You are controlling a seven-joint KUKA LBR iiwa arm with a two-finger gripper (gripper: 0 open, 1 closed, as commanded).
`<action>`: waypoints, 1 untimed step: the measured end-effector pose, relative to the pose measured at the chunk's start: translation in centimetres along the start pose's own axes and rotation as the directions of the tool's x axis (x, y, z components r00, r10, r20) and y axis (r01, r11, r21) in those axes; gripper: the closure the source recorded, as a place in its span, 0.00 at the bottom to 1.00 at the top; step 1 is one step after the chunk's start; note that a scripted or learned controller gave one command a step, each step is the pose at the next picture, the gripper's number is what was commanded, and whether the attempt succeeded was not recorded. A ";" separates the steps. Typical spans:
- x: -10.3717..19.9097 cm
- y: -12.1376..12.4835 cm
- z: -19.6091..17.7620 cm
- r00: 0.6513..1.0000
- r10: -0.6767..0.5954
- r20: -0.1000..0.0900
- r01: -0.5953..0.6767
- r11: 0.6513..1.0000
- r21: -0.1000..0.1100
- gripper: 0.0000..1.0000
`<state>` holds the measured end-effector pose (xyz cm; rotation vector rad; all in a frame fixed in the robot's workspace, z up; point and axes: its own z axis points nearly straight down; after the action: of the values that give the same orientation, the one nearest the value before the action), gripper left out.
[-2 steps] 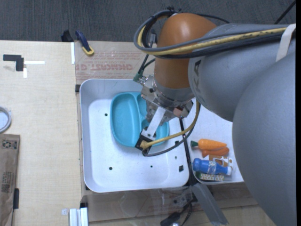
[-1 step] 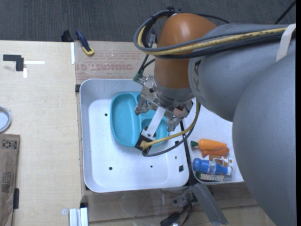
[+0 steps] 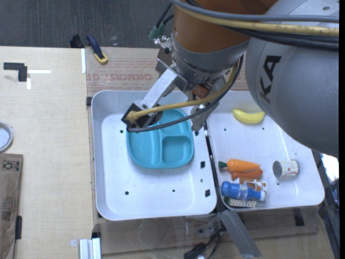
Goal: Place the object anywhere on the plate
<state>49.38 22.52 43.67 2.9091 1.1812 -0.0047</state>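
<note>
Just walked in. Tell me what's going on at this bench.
The robot's gripper hangs over the seam between the two bins, beside the blue plate in the left bin. A banana, a carrot, a blue bottle and a small white cup lie in the right bin; none is on the plate yet.

A robotics lab: a grey industrial arm (image 3: 302, 63) over white bins (image 3: 110, 196) on a tape-marked plywood bench (image 3: 48, 123).

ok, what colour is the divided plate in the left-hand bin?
Turquoise blue all over; the divided plastic plate shows best in the camera view.
</note>
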 end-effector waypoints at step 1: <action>0.0 0.2 -0.8 1.000 0.005 0.004 -0.005 1.000 -0.001 1.00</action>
<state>49.49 22.41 44.48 2.9100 1.1727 -0.0101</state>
